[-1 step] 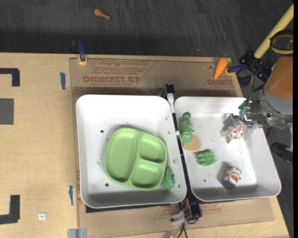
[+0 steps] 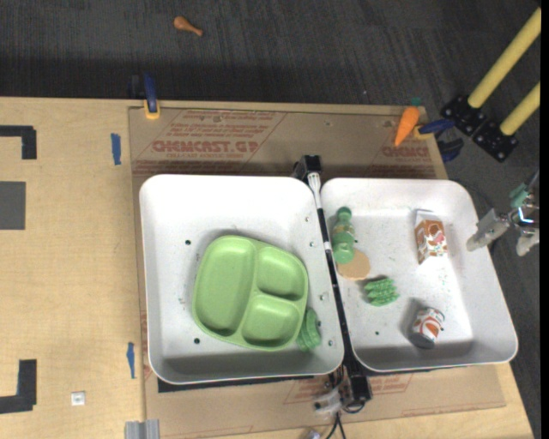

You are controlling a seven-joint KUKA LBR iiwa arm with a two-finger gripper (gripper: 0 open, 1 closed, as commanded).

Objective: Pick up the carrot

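Since the carrot (image 2: 407,124) lies outside both bins, on the cardboard sheet (image 2: 257,163) past the right bin's (image 2: 493,339) far rim, a reach into the bin gets nothing. My tool (image 2: 508,231) hangs at that bin's right edge, well apart from the carrot. I cannot tell if it is spread or pressed together; nothing shows in it.

Risks, my guess:
- The carrot sits just beside a blue clamp (image 2: 435,129) and near the black feet of the yellow bars (image 2: 506,64), so a sloppy descent could hit them.
- It is thin, tapered and flat on the sheet, so it may roll or slip out.
- A small orange thing (image 2: 186,26) on the dark floor could be mistaken for the target.
- The two red-and-white packets (image 2: 431,238) in the right bin are closer decoys.

Writing: red print on the sheet reads roughly "CHEMCAST GP". The smaller line above it is too small to read. The packet labels are unreadable.
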